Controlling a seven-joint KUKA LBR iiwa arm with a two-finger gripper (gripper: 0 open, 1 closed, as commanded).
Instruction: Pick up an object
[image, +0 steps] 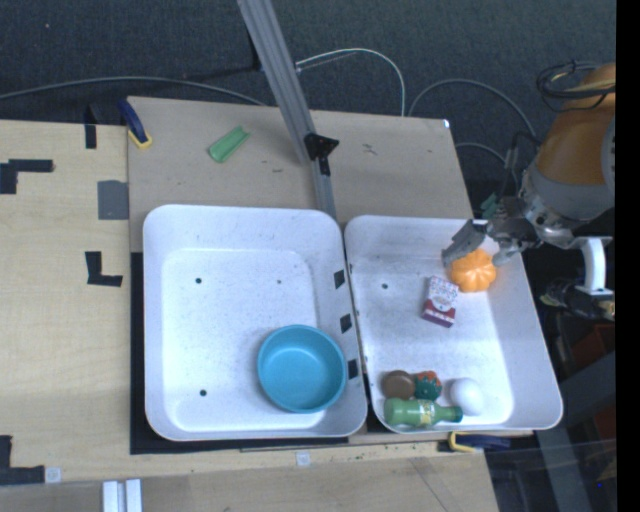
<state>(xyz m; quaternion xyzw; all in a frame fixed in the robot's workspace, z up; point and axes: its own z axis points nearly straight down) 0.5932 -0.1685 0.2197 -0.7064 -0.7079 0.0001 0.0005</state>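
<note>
Right white bin (520, 340): gripper (484, 243) spread, poised directly above orange object (472, 271); small carton (440, 301) just below-left.

text: none legible | small red-and-white packet (440, 300): print too small to read

A green block (227, 144) lies on the brown board (200, 180) behind the bins, with a blue-and-yellow clamp (135, 125) at the board's far left corner. A grey metal pole (285, 85) slants across the board. Thin cables (370, 60) loop over the dark carpet (100, 45). Black tape marks (95, 268) dot the pale wooden bench (50, 350) at the left.
</note>
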